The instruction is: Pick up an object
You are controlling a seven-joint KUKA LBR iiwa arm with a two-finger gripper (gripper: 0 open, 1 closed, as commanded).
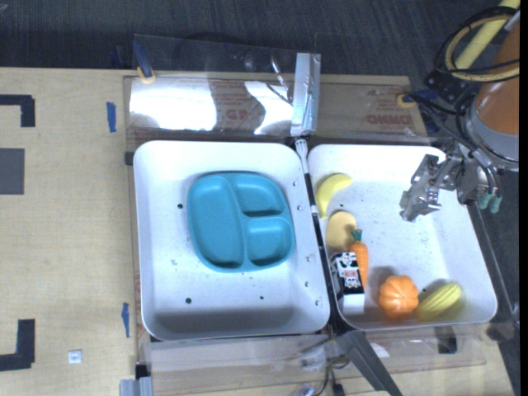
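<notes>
well, the hand (419, 198) hangs over the upper right part of the right bin (462, 246), reaching in from the arm (495, 130) at the right edge. its metal fingers (410, 205) point down and to the left toward the white floor of the bin, and from where i stand i cannot tell how far apart they are; nothing shows between them, and they sit well apart from every object.

the things to pick lie along the left and bottom of that bin: a pale yellow fruit (332, 190) at the top, a yellow pear-like one (340, 229) just below it, a small carrot (360, 254) touching that, then a black-and-white carton (350, 277) against the left wall. an orange pumpkin (398, 295) and a yellow-green piece (440, 299) rest side by side near the bottom wall.

the left bin (165, 304) holds a blue divided tray (239, 219) (three compartments, lying flat). both bins sit on the pale counter (66, 238).
</notes>
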